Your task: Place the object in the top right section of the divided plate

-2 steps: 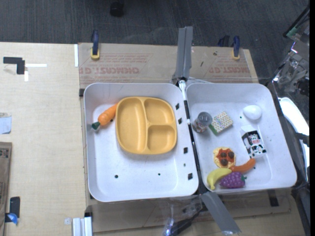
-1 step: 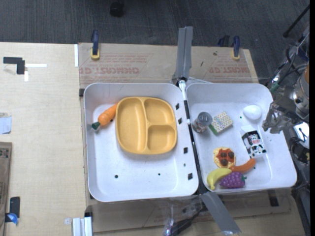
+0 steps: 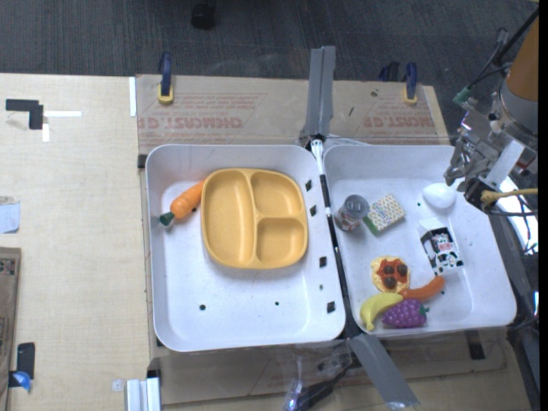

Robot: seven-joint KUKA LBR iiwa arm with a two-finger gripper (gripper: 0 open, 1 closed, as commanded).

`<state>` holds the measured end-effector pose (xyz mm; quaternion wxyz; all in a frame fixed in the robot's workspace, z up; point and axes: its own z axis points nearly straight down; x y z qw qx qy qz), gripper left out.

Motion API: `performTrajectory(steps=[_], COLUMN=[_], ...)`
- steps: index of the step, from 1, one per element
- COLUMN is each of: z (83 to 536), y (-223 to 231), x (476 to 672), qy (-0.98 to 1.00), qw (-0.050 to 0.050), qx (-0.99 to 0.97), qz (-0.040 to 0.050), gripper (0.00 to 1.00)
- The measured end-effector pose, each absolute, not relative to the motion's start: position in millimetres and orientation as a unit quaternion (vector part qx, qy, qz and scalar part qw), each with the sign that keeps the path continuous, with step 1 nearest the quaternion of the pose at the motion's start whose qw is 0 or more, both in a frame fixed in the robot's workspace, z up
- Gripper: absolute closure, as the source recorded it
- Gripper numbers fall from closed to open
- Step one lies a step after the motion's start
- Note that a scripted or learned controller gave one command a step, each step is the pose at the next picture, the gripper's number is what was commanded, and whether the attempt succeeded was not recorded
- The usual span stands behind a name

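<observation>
The yellow divided plate (image 3: 254,217) lies in the left bin (image 3: 171,306), a toy carrot (image 3: 183,202) just beside its left rim. The right bin (image 3: 488,306) holds a small can (image 3: 352,211), a patterned block (image 3: 384,213), a white egg-shaped piece (image 3: 440,197), a black-and-white carton (image 3: 441,249), a toy pizza (image 3: 390,272), a second carrot (image 3: 423,289), a banana (image 3: 377,307) and purple grapes (image 3: 404,314). The tool (image 3: 476,176) hangs over that bin's far right edge, near the white piece; whether its jaws are apart I cannot tell. Cardboard (image 3: 231,114) on the desk (image 3: 68,229) bears mirrored red lettering, not readable.

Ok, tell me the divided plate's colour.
Yellow-orange all over; the divided plate shows in the camera view.
</observation>
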<state>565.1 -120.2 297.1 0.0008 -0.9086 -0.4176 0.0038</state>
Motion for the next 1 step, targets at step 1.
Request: performTrajectory(steps=[1], z=[225.4], y=[-70.1], x=[578.4], qy=[-0.245], qw=[0.001], qx=[-0.970], qz=[0.0053], gripper=[1.00])
